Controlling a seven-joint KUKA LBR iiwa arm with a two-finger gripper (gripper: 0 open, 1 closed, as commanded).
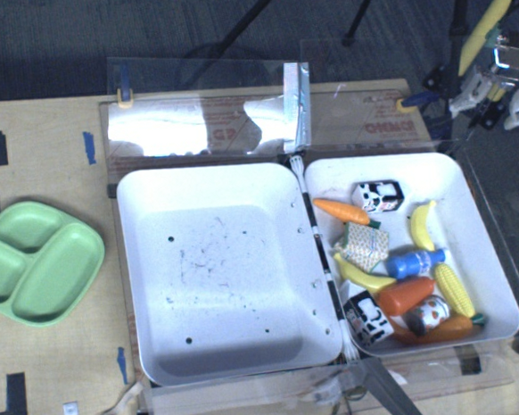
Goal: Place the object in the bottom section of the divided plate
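A green divided plate (37, 262) lies on the wooden bench at the far left, outside both bins. Its largest section (57, 272) faces the lower right, with two smaller sections above it. The right bin (485, 229) holds a heap of toys: an orange carrot (340, 211), a black-and-white cow-patterned piece (379, 195), a yellow banana (421, 225), a blue bottle (415, 261), a corn cob (455, 291) and a red-orange piece (408, 294).
The left bin (220, 268) sits between the plate and the right bin, and a raised rim divides the two bins. A clear panel (207, 108) stands behind the left bin. Stands and cables crowd the floor at the top right.
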